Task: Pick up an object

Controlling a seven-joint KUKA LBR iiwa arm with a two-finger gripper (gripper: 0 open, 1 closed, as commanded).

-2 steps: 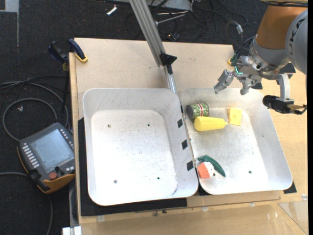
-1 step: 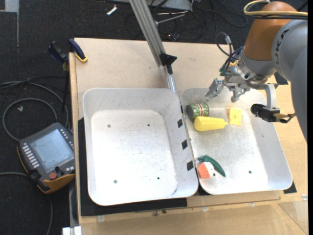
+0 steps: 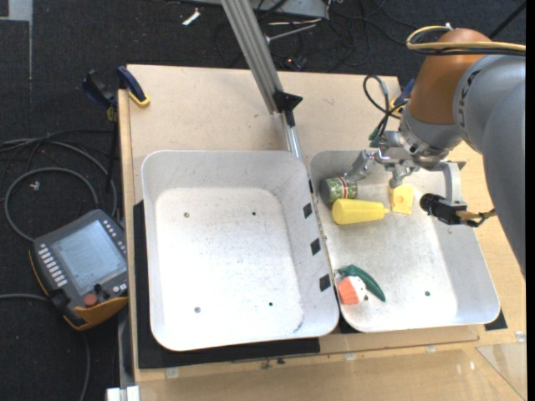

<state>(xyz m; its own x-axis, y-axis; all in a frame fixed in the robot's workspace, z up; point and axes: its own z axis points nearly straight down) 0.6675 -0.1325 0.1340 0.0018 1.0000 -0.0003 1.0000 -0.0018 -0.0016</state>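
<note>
Yellow block (image 3: 402,200) in right bin (image 3: 468,299), just under pincer (image 3: 389,164); pincer spread, nothing btwn fingers.

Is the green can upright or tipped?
Tipped. The can lies on its side in the right bin, touching the yellow piece.

Pale wooden bench (image 3: 209,111) on dark carpet (image 3: 50,73) strewn with cables (image 3: 33,153).

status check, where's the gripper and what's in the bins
Gripper low over right bin, far end. Beside it: green can, yellow object, yellow block. Orange-green toy near front.
</note>
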